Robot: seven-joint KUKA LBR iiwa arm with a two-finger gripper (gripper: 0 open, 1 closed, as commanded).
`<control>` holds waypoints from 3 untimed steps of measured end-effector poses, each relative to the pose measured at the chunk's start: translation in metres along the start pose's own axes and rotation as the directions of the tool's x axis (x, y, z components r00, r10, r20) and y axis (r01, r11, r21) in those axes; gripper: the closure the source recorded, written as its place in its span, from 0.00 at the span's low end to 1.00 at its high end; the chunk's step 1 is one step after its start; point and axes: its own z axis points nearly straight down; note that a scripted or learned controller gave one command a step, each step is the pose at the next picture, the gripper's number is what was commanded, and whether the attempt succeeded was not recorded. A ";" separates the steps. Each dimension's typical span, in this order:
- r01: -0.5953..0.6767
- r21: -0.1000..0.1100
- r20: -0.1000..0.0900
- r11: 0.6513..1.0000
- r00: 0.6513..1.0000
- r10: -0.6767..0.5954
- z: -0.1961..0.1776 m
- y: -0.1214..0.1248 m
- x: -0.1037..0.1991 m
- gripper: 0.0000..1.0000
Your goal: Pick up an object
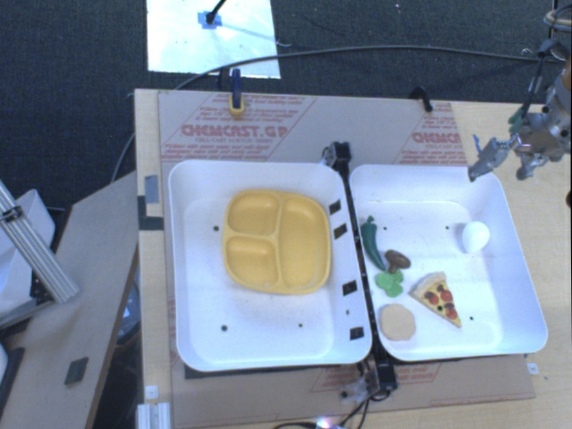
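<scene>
The right bin (500, 206) holds a white egg (475, 236), a pizza slice (436, 297), a green chilli pepper (371, 242), a brown mushroom (397, 260), a small green leafy piece (390, 283) and a round tan cookie (398, 322). My gripper (506, 162) hangs above the bin's far right corner, up and right of the egg. It is open, and nothing sits between its fingers.
A yellow divided plate (275, 241) lies in the left bin (192, 266). A black divider with clips (353, 257) runs between the bins. A cable (384, 54) arcs across the back of the bench, and a blue-and-yellow clamp (236, 92) stands at the far edge.
</scene>
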 end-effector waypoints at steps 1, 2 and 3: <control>0.003 -0.011 0.003 1.000 1.000 -0.003 -0.008 0.002 0.001 0.00; 0.001 -0.007 0.002 1.000 1.000 -0.001 0.051 0.008 -0.005 0.00; 0.005 -0.009 0.002 1.000 1.000 -0.005 0.100 0.013 0.004 0.00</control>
